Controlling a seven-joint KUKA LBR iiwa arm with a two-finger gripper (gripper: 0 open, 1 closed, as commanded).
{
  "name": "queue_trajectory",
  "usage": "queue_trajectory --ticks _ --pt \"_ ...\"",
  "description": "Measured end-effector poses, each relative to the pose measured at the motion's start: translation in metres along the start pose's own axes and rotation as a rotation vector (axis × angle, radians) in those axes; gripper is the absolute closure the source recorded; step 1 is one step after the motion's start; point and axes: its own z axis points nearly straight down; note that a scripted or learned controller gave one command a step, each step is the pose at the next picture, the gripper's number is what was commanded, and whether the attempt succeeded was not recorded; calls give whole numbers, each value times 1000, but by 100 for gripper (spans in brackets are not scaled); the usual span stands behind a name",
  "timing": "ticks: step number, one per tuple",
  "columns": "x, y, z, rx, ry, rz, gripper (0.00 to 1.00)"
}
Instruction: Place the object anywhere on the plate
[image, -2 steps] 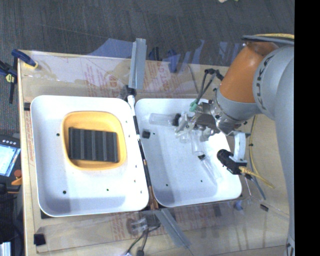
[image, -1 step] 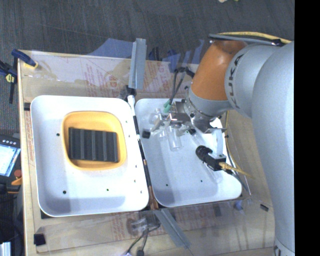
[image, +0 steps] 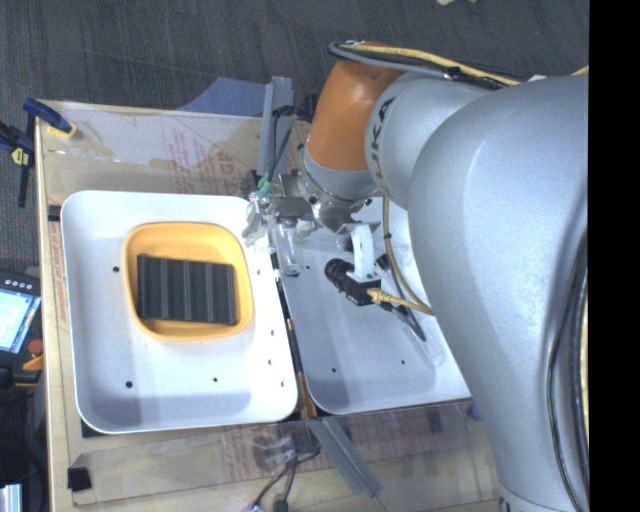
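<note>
Gripper (image: 283, 245): centre of frame, over the seam between left bin (image: 90, 380) and right bin (image: 370, 375); its opening cannot be told. Dark ribbed slab (image: 190, 290): lying on yellow plate (image: 185, 240), left-centre, inside left bin.

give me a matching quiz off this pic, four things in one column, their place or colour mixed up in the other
Things:
1 plate
2 gripper
3 left bin
4 orange band

Place or colour:
a white, holds the plate
b yellow rim, dark ridged middle
c on the arm, above the gripper
d by the left bin's right edge

Pairs: 1-b, 2-d, 3-a, 4-c
</note>
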Motion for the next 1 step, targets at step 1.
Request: queue_trajectory --ticks 1 --pt "0 0 0 -1 0 0 0"
